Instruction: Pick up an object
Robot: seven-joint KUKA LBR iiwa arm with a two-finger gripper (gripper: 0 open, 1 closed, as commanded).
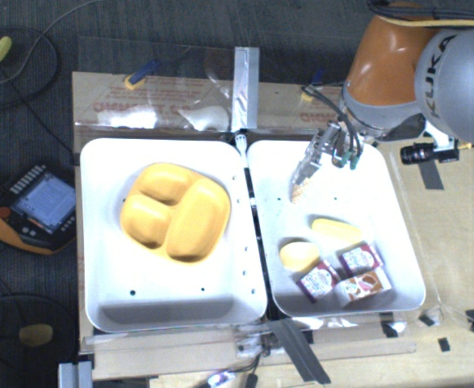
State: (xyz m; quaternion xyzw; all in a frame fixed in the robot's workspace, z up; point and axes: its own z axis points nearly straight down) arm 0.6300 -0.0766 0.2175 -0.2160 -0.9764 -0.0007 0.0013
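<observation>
Surface/room: tan bench top [455, 241] w/ two shallow white plastic bins set side by side; dark carpeted floor [27, 314] around it. Orange-and-black handheld control pendant [31, 208] is seen on floor at 9 o'clock of bench. Small yellow oval item [1, 48] is noted on floor at 10 o'clock, by a thin cable. Clear plastic sheeting [172, 95] is laid at 12 o'clock, behind bins.

Gripper: two-finger gripper [301, 186] on grey arm w/ orange band [386, 59] is placed over right bin [382, 168], upper part, tips pointed toward 7 o'clock. Jaw state: cannot be told; tips too small and blurred. Nothing is seen between them.

Task obj.: pale yellow rounded pieces, approx. at 5 o'clock of gripper tips, apart from them. Flat yellow oval piece [336, 229] is nearer; yellow round piece [299, 256] lies just beside it, at its 7 o'clock.

Containers: right bin also holds three small red-and-white packets [346, 273], clustered at 5 o'clock, touching one another. Left bin [107, 297] holds one large yellow lobed soft-looking object [174, 211], near centre.
</observation>
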